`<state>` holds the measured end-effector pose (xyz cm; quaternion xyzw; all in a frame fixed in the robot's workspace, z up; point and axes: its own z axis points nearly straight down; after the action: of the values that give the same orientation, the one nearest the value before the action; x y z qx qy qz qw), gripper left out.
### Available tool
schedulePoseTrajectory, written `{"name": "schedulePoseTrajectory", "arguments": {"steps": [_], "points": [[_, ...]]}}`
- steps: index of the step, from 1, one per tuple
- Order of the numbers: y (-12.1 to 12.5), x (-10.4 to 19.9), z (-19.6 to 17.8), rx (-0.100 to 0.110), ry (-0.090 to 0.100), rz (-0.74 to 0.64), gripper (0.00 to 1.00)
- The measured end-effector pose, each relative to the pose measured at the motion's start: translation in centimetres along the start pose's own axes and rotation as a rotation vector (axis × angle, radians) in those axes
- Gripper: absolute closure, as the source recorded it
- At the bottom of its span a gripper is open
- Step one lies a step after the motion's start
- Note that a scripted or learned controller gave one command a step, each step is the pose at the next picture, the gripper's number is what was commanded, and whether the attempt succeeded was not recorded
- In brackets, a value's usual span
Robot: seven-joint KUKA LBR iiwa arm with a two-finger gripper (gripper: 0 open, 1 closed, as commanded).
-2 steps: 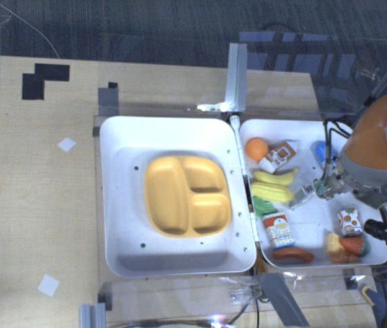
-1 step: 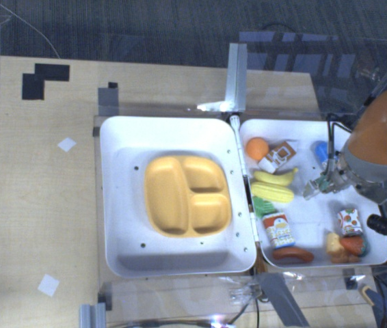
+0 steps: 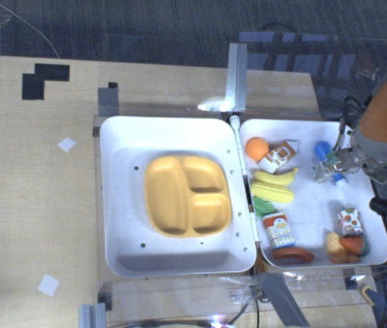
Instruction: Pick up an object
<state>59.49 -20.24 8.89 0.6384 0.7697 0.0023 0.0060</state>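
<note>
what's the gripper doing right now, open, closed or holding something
Gripper: over the right bin, at a blue object; whether the jaws are open, closed or holding it cannot be told.

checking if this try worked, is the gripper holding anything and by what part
Cannot be told. The gripper sits low in the right bin, right at a small blue object, but the view does not show anything between its fingers.

You get bright, even overhead light; the white bins (image 3: 169,132) nearly wash out; soft shadow pools along the left bin's lower wall; glare glints on the metal post (image 3: 237,77); the surface (image 3: 36,183) reads clearly; the claw (image 3: 331,167) looks slightly soft.
</note>
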Motion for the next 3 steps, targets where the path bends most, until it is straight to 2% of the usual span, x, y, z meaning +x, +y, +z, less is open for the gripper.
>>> {"name": "schedulePoseTrajectory", "arguments": {"steps": [1, 2, 3], "points": [[-1.0, 0.4, -7.7, -0.002, 0.0, -0.009, 1.0], [-1.1, 0.5, -7.3, 0.005, 0.003, -0.01, 0.0], [7.4, -1.5, -2.5, 0.01, 0.002, 0.5, 0.0]]}}
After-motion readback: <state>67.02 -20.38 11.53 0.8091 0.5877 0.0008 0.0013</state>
